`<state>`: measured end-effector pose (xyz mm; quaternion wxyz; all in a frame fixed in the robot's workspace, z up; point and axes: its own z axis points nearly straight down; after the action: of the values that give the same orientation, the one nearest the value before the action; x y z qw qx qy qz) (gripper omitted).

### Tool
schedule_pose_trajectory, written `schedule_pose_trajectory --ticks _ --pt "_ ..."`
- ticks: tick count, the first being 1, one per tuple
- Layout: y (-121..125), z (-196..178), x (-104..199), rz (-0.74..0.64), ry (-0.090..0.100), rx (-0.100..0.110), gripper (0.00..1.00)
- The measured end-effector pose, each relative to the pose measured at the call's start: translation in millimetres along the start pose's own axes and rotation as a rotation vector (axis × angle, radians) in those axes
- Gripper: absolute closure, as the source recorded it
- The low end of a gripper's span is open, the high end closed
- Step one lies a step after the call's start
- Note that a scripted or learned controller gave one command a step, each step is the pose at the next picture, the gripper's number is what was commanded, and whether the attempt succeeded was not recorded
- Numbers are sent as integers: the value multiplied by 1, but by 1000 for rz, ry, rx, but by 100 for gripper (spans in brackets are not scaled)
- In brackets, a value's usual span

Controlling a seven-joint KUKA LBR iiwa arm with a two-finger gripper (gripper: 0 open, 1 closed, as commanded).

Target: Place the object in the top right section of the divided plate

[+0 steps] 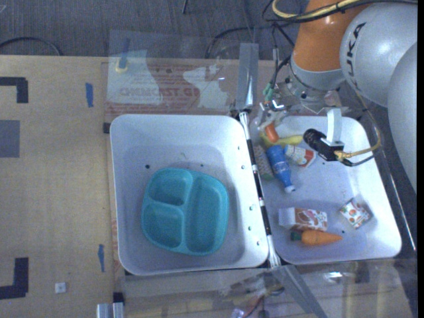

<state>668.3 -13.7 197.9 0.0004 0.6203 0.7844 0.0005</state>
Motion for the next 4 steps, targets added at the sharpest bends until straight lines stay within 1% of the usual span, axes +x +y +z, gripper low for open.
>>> schedule_pose_trajectory --ticks 1,2,3,4 --pt "17 15 75 -248 2 4 100" --pt "12 107 142 -263 1 1 100" --pt "-18 54 146 -424 2 4 100" --pt "-49 24 174 -507 2 4 100"
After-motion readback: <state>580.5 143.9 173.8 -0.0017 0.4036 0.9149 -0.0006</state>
